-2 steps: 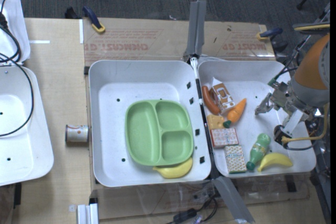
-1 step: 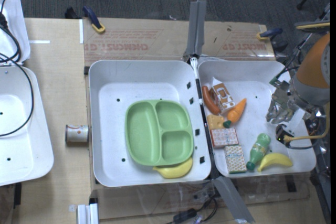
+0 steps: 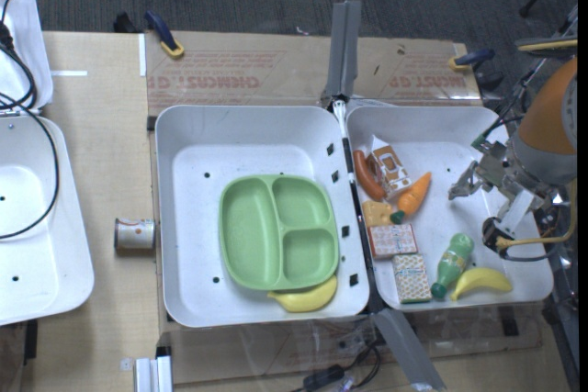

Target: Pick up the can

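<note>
hovering over the right bin (image 3: 514,128) near its right wall, my gripper (image 3: 480,196) hangs with fingers spread apart and nothing between them. the can (image 3: 135,235) lies on its side on the bench, just outside the left bin (image 3: 175,197), well apart from me. below me in the right bin sit a green bottle (image 3: 452,261) and a banana (image 3: 481,282).

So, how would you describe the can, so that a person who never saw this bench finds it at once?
Start at the left white bin, the one that holds the green plate. Just outside its left wall, on the wooden bench, lies the can on its side. It is small, silvery with a red mark, and lies alone.
</note>
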{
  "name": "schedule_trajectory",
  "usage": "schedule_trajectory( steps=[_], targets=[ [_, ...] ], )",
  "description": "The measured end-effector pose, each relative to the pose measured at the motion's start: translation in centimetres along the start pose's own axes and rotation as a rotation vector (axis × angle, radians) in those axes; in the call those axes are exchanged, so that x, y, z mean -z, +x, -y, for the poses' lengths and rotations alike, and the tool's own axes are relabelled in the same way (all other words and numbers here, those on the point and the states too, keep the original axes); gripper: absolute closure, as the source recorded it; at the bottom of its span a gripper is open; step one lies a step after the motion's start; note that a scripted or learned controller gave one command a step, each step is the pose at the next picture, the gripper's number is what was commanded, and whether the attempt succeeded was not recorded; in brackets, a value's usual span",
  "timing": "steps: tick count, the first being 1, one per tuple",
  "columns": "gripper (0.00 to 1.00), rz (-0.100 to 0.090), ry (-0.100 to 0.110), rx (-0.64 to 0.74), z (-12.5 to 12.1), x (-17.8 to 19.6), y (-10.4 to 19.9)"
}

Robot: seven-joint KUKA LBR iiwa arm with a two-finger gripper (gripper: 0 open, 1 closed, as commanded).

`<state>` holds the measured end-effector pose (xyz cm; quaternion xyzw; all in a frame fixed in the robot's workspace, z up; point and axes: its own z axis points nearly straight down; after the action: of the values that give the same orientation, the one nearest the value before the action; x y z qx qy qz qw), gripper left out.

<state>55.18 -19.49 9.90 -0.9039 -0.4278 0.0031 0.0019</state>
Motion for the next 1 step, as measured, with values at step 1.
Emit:
schedule_trajectory(
  steps=[1],
  targets=[
    [1.0, 0.002, 0.003, 0.002, 0.03, 0.82, -0.05]
  ],
)
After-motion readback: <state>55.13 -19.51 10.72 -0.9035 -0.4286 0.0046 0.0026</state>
